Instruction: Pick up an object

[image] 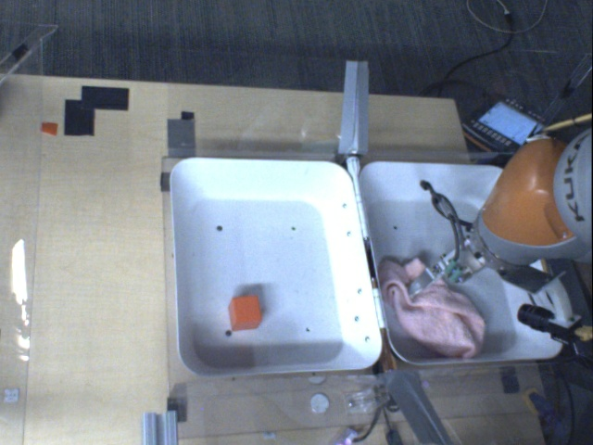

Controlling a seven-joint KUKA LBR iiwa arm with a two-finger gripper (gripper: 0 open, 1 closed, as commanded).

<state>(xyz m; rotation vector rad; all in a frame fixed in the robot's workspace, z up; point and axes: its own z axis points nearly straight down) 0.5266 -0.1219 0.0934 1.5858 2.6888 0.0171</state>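
A pink cloth [432, 311] lies crumpled in the near left part of the right bin [408, 197]. My gripper [451, 269] reaches down from the right and sits at the cloth's upper right edge, touching or just over it. An orange block [246, 312] rests on the floor of the left bin [250, 179], toward its near side. The arm's orange band [528, 202] hangs over the right bin's right half.
A grey metal post [354, 109] stands at the divider between the two bins. A tablet and cables [505, 119] lie beyond the right bin. Black markers and a small orange square [49, 129] sit on the wooden bench at far left.
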